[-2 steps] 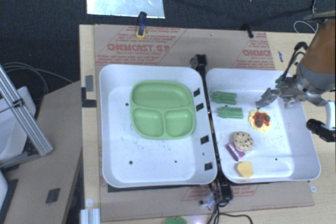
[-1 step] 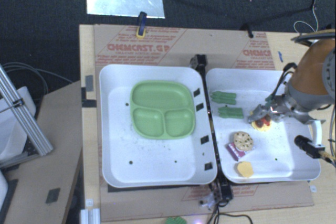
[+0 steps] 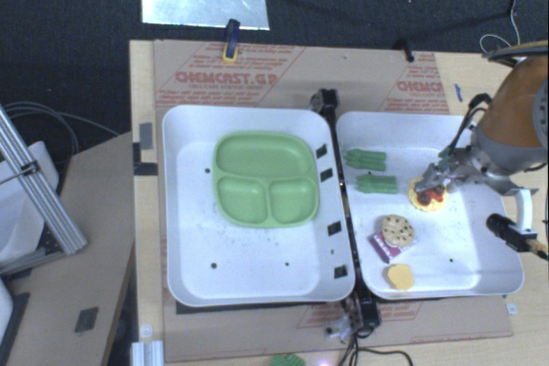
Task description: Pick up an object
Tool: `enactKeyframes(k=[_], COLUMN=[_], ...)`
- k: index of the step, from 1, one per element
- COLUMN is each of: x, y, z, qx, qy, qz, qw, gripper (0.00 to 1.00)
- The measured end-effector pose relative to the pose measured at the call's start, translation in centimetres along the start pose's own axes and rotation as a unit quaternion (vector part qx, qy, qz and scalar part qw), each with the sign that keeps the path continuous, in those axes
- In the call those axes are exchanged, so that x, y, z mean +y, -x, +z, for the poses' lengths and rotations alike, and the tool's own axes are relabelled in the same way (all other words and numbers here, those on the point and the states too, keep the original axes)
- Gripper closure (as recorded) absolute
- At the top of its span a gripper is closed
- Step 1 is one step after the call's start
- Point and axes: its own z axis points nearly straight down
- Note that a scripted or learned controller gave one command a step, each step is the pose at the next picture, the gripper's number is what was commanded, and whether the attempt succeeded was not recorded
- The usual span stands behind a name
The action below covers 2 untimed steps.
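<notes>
From my seat I see the left bin (image 3: pixel 184 210) holding one thing: a green plate (image 3: pixel 264 179) with three sections, lying flat a little above the bin's middle. Nothing lies in the sections of the plate.

Just to the right of the plate's bin, across the black hinge strip, sits the right bin (image 3: pixel 489 270). Nearest that strip, in its upper left part, are two green pieces (image 3: pixel 371 171) lying one above the other, close together but apart. Below them, toward the near rim, a round cookie (image 3: pixel 396 230) rests against a small purple block (image 3: pixel 383 248); they touch. Below those, near the front wall, lies a small yellow disc (image 3: pixel 400 276), apart from the cookie.

Further right from the plate, about mid-height in the right bin, is a yellow and red toy (image 3: pixel 426 197). The gripper (image 3: pixel 435 183) is down right on it, the arm (image 3: pixel 515 120) coming in from the right edge. I cannot tell how its tips stand, as the toy and the dark metal blur together there.
</notes>
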Motion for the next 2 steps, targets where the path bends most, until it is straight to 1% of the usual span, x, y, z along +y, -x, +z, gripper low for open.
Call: enactKeyframes(k=[1,2], x=[1.2,-2.2], y=[-8.8,-14.8], z=[-3.6,-11.0], qx=[0.003,0.003], qy=[-0.002,-0.003], qz=[-0.006,-0.004], qw=[1.0,1.0], gripper=[1.0,1.0])
